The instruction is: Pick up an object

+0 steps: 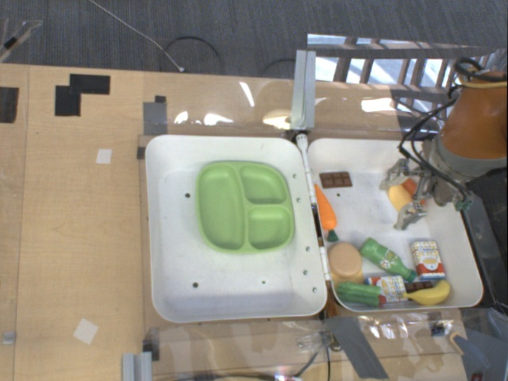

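My gripper (403,195) hangs over the upper right of the right bin (361,161), below the orange-banded wrist. A small yellow and orange object (401,194) sits between its two metal fingers (410,213), which are shut on it. Loose in the same bin lie a brown chocolate bar (335,180), a carrot (325,209) along the left wall, a tan round bun (345,260), a green bottle (386,256), a small printed carton (427,259), a banana (429,294) and a green cucumber (357,293).
The left bin (175,276) holds a green divided plate (244,205). A metal post (302,90) and a railing (389,66) stand behind the bins. Black cables (417,133) loop beside the wrist. Bare wooden bench (71,228) stretches to the left.
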`<state>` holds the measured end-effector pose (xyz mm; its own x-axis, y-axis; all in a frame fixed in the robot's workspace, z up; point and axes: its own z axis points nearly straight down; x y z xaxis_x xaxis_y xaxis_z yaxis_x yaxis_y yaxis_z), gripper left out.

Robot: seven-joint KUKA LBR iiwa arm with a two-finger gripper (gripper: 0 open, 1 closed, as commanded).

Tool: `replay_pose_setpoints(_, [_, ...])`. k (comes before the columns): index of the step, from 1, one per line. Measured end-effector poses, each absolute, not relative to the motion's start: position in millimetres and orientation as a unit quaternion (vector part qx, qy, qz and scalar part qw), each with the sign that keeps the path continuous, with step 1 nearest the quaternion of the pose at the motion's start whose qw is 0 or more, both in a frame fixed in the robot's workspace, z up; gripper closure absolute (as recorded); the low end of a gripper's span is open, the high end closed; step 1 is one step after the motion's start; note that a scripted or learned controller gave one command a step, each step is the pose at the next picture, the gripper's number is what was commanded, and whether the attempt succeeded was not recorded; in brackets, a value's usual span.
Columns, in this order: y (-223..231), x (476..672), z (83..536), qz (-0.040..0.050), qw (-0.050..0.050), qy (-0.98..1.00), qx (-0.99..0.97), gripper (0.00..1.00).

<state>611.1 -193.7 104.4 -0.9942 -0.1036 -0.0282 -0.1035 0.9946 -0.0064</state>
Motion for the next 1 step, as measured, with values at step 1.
replay_pose_setpoints(1, [-180.8,624.2,88.3,-0.0003,0.006,1.000,-0.012,0.00])
